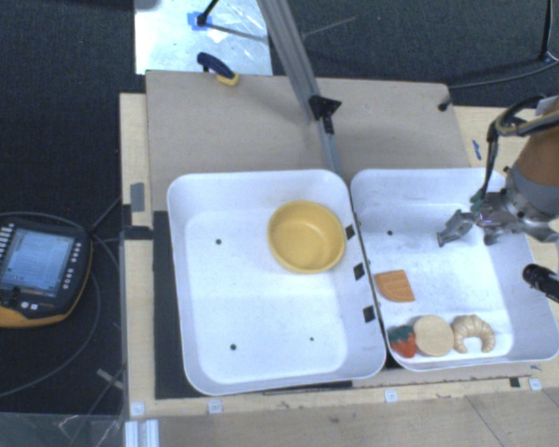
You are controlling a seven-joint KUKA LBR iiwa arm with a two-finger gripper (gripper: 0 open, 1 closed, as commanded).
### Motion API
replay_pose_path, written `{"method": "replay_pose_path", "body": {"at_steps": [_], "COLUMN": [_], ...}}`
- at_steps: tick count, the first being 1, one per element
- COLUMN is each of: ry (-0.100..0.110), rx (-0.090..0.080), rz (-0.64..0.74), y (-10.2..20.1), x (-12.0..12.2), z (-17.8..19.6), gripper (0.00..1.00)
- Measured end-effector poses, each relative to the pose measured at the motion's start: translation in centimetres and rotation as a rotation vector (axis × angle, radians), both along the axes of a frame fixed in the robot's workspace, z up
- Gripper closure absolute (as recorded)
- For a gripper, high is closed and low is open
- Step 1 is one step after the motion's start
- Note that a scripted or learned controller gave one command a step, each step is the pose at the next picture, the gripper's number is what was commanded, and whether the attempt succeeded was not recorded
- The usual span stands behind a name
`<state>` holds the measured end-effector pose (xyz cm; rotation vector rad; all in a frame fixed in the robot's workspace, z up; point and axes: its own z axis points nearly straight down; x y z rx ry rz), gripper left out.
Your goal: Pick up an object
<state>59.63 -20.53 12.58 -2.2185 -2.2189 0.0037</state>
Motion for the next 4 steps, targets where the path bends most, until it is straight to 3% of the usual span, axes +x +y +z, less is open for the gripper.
{"method": "replay_pose_path", "body": {"at_steps": [1, 2, 3, 4], "ry": [-0.007, -0.009, -0.006, -0.005], "rx": [-0.002, -0.002, -0.002, 0.0], "rz": [0.0, 0.0, 0.0, 0.004], "y": [-0.1, 0.2, 0.2, 5.4], "x": [0.2, -0.5, -0.5, -1.1], "z": [1.4, 6.2, 7.6, 7.0], "gripper": [1.0, 1.0, 1.0, 1.0]}}
